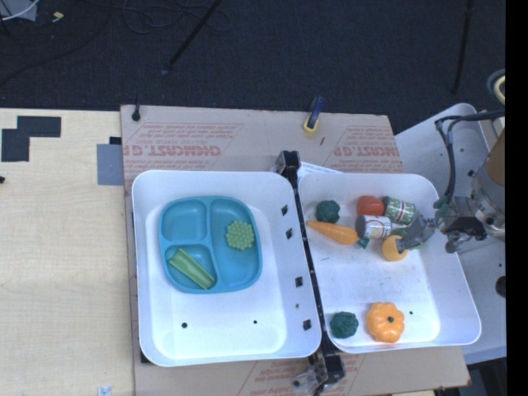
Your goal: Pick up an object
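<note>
The right bin [445, 304] holds several toy foods. A dark green broccoli [327, 211] and an orange carrot [334, 232] lie at its left. A red tomato [370, 205] and two small cans [400, 210] [375, 227] sit in the upper middle. My gripper [415, 236] reaches in from the right edge, low over the bin. Its tip is right beside a small yellow-orange piece [393, 248] and just under the cans. An orange pumpkin [385, 321] and a second broccoli [344, 324] rest near the front wall.
The left bin [214, 337] carries a blue divided plate [183, 221] with a round green piece [240, 235] and a green stalk [190, 268]. A black divider [301, 246] separates the bins. Cables [450, 147] hang by the arm at the right.
</note>
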